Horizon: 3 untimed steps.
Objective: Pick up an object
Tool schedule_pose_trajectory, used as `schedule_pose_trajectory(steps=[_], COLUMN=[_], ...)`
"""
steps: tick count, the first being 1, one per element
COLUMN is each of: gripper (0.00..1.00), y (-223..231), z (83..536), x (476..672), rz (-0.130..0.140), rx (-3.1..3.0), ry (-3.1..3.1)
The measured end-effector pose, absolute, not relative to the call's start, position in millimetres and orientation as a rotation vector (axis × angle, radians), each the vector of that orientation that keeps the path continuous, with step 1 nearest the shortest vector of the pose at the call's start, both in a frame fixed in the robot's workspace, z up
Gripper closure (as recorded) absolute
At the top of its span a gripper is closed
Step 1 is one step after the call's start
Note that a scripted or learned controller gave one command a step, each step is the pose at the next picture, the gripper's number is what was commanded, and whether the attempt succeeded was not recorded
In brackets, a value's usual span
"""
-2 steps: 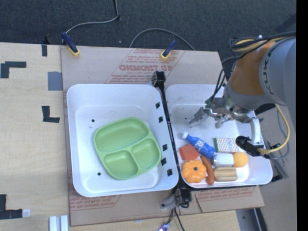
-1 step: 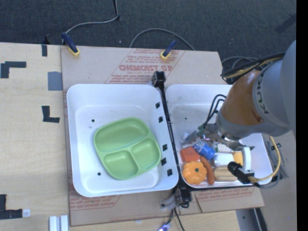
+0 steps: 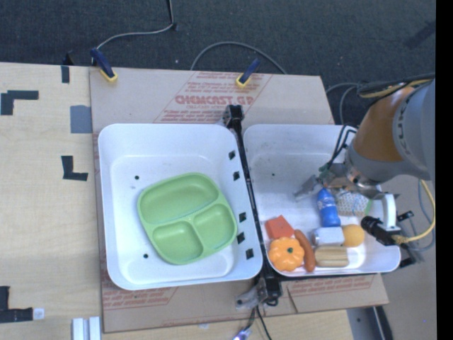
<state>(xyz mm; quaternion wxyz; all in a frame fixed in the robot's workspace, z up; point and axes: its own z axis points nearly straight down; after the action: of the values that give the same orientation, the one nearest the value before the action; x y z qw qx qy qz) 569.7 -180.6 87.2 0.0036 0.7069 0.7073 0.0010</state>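
While the claw (image 3: 322, 184) hovers, grip unreadable, over one blue bottle (image 3: 327, 208), one green plate (image 3: 187, 217) lies left.

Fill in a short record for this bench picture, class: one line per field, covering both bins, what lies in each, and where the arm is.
left bin: holds a green divided plate
right bin: holds the small things, crowded at its near right end
small things: blue bottle, orange block, orange pumpkin, carrot, hot dog bun, yellow ball
arm: reaches in from the right, over the right bin
gripper: just above the blue bottle; grasp cannot be told
under the bins: cardboard sheet
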Motion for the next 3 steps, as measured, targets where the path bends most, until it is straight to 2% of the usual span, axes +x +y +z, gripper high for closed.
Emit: schedule_pose_trajectory(steps=[1,2,3], gripper=[1.00,1.00,1.00], y=[-180.9,-156.9,-182.3], z=[97.5,140.2,187.1], x=[570.1,530.8,598.5], rz=[0.004,0.000,-0.001], rx=[2.214,2.219,2.218], ry=[2.214,2.222,2.222])
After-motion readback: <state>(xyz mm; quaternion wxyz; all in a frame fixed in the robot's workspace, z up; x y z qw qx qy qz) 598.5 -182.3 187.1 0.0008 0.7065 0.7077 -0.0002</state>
